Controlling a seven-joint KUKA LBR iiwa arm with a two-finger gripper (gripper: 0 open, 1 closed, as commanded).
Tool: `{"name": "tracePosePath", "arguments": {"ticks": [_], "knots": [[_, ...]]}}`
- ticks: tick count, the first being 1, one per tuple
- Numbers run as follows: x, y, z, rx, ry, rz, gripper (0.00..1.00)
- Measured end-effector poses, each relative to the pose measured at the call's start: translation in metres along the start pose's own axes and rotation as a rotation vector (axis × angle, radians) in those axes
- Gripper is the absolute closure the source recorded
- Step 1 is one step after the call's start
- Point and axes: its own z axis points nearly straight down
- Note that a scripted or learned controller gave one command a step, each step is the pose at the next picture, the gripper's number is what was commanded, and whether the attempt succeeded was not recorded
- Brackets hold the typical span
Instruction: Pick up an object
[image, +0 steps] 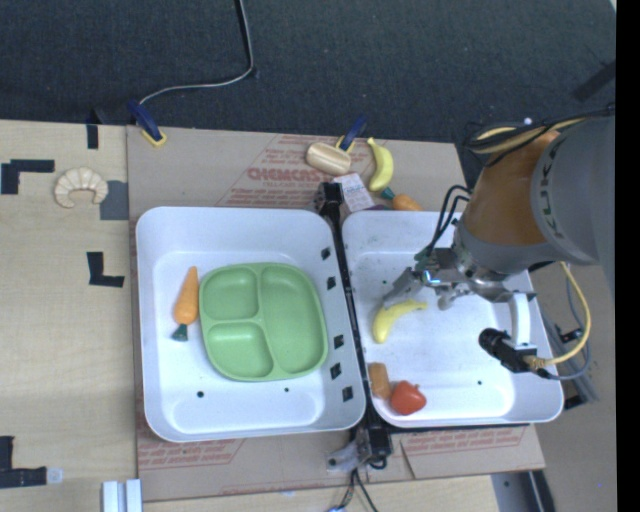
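Light is even and fairly bright, falling from overhead, so the two white bins (160, 330) read nearly washed out, with soft glare on their floors and only faint, short shadows under the green plate (265, 320) and the yellow banana (395, 318). The dark floor beyond the worktop's (60, 330) far edge is dim and grainy. Focus is soft all over, fine detail is smeared, and the arm (540, 200) by the right edge looks blurred and slightly bulged.

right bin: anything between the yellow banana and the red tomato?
Bare white bin floor. In the camera view nothing lies between the banana and the tomato; a small orange piece sits just left of that line.
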Motion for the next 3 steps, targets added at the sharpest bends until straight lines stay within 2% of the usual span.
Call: {"name": "tracePosePath", "arguments": {"ticks": [1,2,3], "knots": [[0.001,-0.002,0.049,0.002,0.0,0.0,0.0],[-0.018,0.032,0.065,-0.004,0.001,-0.001,0.0],[-0.048,0.095,0.036,-0.004,-0.002,-0.001,0.0]]}}
